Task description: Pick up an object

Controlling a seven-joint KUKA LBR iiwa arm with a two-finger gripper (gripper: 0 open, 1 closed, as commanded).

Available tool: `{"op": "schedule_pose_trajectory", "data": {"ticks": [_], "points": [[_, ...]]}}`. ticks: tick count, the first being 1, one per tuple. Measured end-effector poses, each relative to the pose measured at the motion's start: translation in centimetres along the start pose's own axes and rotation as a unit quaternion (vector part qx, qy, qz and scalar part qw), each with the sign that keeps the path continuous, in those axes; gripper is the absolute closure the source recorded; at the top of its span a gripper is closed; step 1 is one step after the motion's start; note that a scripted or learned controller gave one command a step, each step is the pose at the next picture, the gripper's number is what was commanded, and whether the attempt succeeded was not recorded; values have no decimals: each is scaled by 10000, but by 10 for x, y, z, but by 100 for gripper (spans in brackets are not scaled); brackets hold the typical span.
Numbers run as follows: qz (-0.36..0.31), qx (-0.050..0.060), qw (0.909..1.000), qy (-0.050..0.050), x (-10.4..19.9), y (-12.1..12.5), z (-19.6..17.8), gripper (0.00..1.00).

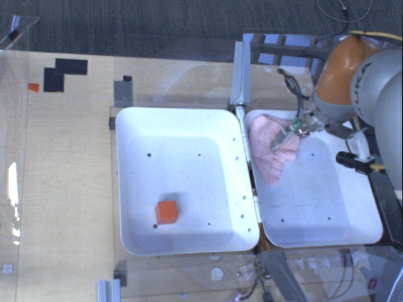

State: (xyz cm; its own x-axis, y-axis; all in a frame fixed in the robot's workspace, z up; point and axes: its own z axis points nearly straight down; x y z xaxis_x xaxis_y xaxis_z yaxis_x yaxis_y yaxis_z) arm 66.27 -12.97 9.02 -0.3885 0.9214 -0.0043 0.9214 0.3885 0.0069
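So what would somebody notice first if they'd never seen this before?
Probably the little orange block, bright against the white left bin, sitting near its front left corner. Next comes the pink cloth, crumpled against the left wall of the right bin. The big grey arm with its orange band reaches in from the right, and its gripper is right at the cloth's edge.
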Motion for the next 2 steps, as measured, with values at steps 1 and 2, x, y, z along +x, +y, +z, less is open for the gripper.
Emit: {"op": "schedule_pose_trajectory", "data": {"ticks": [1,2], "points": [[-33,-47,10000,-24,0,4,-14,100],[-109,-15,9999,-4,30,23,-70,100]]}}
